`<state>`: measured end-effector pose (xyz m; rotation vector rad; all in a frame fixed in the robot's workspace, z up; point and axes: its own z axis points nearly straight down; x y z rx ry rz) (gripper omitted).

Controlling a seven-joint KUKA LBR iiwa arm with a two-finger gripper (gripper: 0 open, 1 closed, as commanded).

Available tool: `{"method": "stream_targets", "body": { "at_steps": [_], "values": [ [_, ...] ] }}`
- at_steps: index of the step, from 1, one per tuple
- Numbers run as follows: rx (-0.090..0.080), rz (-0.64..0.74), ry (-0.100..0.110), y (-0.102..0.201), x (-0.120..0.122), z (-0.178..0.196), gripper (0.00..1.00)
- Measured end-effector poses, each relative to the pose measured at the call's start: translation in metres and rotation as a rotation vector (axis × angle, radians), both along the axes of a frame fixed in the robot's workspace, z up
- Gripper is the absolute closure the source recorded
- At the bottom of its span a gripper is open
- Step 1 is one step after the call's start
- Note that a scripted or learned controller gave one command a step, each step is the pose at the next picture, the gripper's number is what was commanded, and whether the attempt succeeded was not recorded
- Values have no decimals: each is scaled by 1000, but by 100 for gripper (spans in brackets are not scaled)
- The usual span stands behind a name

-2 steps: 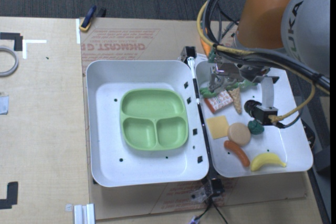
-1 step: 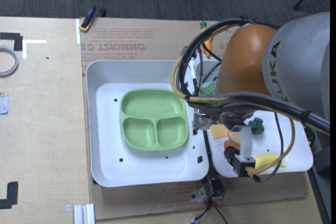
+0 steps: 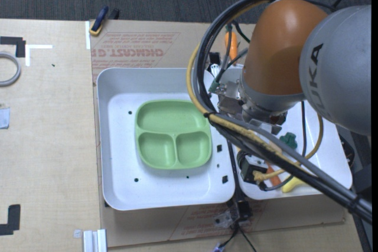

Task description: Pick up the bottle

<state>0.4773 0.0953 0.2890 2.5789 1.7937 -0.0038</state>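
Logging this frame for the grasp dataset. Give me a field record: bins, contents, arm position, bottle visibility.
left_bin: holds a green divided plate, three compartments, lying flat
right_bin: largely covered by the arm; small green item, yellow item and orange item partly visible
arm: over the right bin, orange band uppermost
bottle: cannot tell, none identifiable
bench: cardboard sheet under bins
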Motion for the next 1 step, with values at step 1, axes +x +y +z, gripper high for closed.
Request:
{"method": "stream_targets", "body": {
  "at_steps": [1],
  "values": [
    [0,159,2,81,0,-72,100]
  ]
}}
